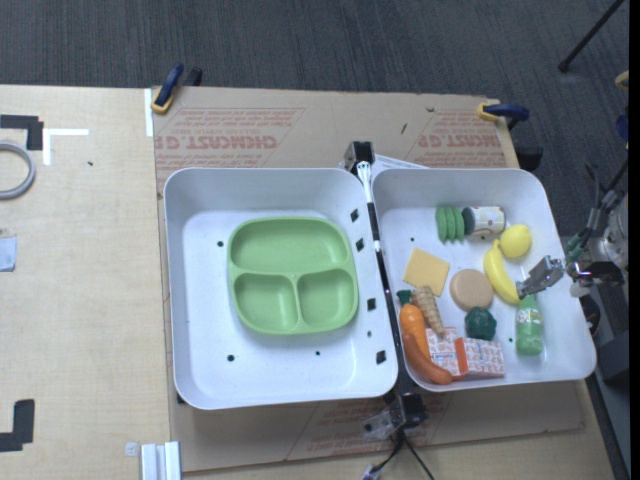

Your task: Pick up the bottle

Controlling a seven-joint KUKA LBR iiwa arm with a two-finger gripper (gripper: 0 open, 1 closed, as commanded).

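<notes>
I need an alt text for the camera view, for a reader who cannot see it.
The gripper hovers at the right bin's right side, just above a small green bottle lying among toy foods such as a banana, lemon and carrot. The left bin holds a green divided plate.

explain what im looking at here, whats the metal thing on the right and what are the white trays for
This is one camera fixed above a workbench, looking down at a slant. The metal thing at the right edge is the hand of a robot arm that reaches in from that side. It hangs over the right white bin, just above a small green bottle, which it is meant to pick up. Nothing is in the hand; the bottle lies on the bin floor. Around the bottle are toy foods: a banana, a lemon, a carrot, a cheese slice and a round biscuit. The left white bin holds a green divided plate.
</notes>
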